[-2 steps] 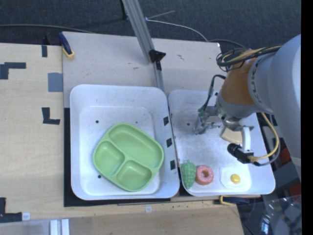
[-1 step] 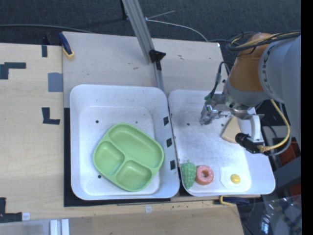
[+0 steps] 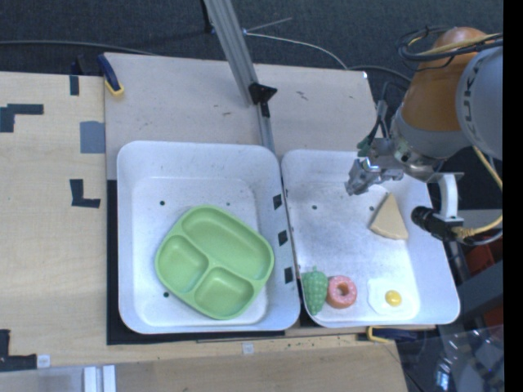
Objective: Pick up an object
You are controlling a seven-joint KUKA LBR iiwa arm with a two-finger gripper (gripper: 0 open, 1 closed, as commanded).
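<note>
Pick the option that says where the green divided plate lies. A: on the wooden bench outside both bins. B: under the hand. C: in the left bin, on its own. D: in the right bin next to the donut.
C: the green divided plate lies flat in the left bin with nothing else beside it, while the donut sits in the right bin and the hand hovers over that right bin.
</note>
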